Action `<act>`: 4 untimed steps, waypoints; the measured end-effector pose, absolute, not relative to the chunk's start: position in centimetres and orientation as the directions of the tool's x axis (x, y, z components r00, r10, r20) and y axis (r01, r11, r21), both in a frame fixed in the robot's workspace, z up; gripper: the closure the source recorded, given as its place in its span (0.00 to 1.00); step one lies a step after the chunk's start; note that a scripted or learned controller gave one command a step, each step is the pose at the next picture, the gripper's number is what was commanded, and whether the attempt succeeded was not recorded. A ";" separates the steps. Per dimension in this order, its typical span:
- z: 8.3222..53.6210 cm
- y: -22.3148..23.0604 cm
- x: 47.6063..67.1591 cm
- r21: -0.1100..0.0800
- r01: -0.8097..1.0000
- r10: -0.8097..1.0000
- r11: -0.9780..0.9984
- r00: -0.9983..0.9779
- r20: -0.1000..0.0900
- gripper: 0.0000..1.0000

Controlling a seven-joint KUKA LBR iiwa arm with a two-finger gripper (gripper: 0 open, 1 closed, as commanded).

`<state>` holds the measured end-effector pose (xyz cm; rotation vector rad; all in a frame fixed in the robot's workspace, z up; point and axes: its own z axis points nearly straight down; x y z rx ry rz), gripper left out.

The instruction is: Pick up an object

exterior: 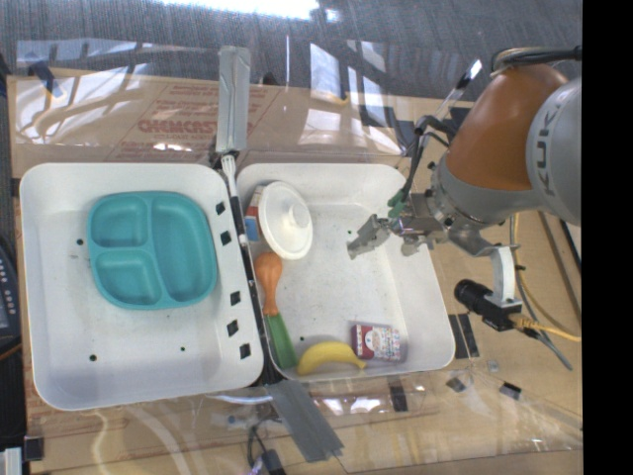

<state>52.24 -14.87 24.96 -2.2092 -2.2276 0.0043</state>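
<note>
Nearest us in the right bin (427, 295): one banana (329, 356) and one small printed packet (377, 341), at 6 o'clock. Above them, one carrot (270, 300) along the 9 o'clock wall, then one white lidded cup (286, 220) at 11 o'clock. The left bin (45, 295) holds one teal divided plate (152, 248). The gripper (362, 242) hovers at 3 o'clock, fingers parted, holding nothing. Risks, in our judgement: closing on bare floor; the carrot's wall blocking a finger.

Left of the gripper (368, 237), a glossy white plastic lid (285, 220); farther left, a matt teal plastic plate (152, 248); below, a smooth, perhaps plastic banana (329, 356).
</note>
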 end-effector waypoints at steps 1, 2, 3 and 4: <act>15.0 -14.5 47.5 -0.007 1.000 1.000 0.002 -0.002 0.002 0.00; 9.2 -16.8 55.4 -0.001 1.000 1.000 0.027 -0.027 0.001 0.00; 14.2 -19.9 57.2 -0.001 0.983 0.983 0.181 -0.181 0.000 0.00; 9.5 -17.8 65.7 -0.002 0.970 0.970 0.244 -0.244 0.001 0.00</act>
